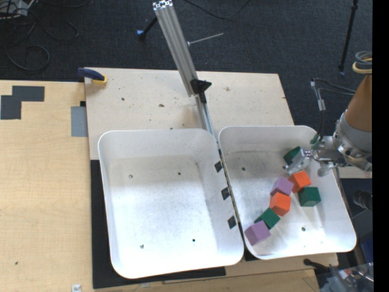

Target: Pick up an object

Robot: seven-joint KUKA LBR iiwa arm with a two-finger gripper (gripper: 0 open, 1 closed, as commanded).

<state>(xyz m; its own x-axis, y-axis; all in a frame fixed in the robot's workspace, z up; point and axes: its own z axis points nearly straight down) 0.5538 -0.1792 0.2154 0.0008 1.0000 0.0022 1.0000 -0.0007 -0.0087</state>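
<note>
The arm comes in from the right, its orange band [366, 105] above a grey wrist, and the metal gripper [311, 157] hangs over the far right part of the right bin [331, 239]. A dark green block [293, 156] sits right at its tip, but whether the fingers are spread or closed on anything I cannot tell from here.

The right bin is shallow, smooth white plastic with rounded corners, speckled with small dark marks. In it lies a loose diagonal string of small matte blocks: an orange cube [300, 180] beside another dark green cube [309, 196], a pale purple one [282, 186] touching a second orange cube [280, 203], then a green piece [267, 218] and a purple cube [256, 232] near the dividing edge.

The left bin [115, 163] matches it in shape. Both rest on a pale wooden counter [243, 96], where a ribbed aluminium bar [176, 41] slants upward between them.
</note>
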